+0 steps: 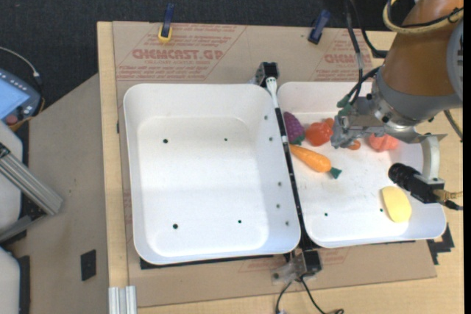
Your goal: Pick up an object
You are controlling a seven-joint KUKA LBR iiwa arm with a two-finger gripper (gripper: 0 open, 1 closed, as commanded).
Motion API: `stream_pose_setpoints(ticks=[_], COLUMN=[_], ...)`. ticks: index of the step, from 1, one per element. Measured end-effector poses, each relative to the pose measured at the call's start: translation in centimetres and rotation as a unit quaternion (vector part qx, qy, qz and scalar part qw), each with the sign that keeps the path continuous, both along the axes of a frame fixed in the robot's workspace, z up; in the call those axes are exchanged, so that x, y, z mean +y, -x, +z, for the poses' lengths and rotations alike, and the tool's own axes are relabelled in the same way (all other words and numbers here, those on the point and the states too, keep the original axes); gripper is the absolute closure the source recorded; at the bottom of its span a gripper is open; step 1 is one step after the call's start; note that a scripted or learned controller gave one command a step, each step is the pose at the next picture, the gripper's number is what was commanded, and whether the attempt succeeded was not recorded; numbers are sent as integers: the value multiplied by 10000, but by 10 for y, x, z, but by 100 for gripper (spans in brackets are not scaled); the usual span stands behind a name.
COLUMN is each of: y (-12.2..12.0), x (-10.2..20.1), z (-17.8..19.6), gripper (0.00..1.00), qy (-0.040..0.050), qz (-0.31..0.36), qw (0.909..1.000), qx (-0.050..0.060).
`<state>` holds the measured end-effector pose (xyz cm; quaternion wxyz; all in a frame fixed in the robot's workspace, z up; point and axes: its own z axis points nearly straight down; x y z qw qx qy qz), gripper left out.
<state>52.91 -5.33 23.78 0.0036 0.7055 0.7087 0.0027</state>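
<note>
Cardboard-covered tabletop (221,48), two white bins. Pincer (344,134) low over right bin (353,228), grip state unclear. Red tomato toy (319,132) touching pincer's left; carrot (310,158) lower-left, long axis diagonal.

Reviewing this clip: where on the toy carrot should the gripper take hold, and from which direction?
Probably mid-body of the carrot, coming straight down, closing across its narrow width. It lies flat and slanted in the right bin, its long sides apparently free, the purple toy beyond its blunt end.
</note>
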Motion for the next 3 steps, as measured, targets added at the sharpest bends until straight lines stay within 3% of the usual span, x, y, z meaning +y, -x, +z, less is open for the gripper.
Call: stream_pose_setpoints(ticks=[1, 2, 3], y=[19, 50, 49], x=[71, -2, -107], z=[91, -51, -88], gripper=[100, 100, 100], qy=[-12, -9, 1], qz=[10, -63, -62], qw=[10000, 9999, 10000], qx=[4, 109, 57])
